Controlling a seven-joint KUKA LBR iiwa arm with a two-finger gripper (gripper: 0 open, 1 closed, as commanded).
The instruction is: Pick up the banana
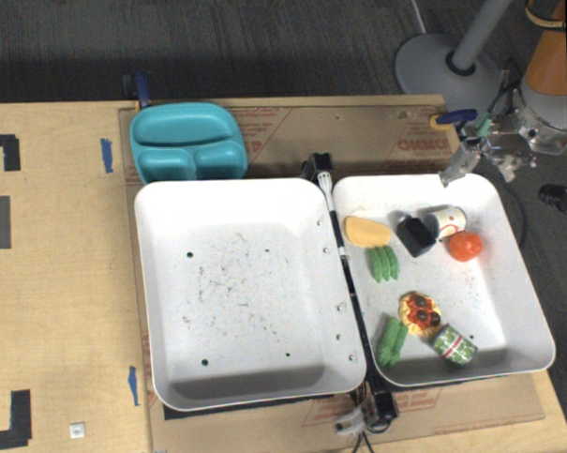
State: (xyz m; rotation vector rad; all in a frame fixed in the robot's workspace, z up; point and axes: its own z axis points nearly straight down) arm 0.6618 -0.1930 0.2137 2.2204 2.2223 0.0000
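two bins; banana [367, 231] lies in the right bin [511, 286]; tool [482, 158] above its rim, grip state unclear.

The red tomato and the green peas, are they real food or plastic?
They look like toy plastic, though I can't be sure. The red tomato is smooth with a small bright shine on top. The green pea pod has an even, flat green colour and tidy moulded bumps, like play food.
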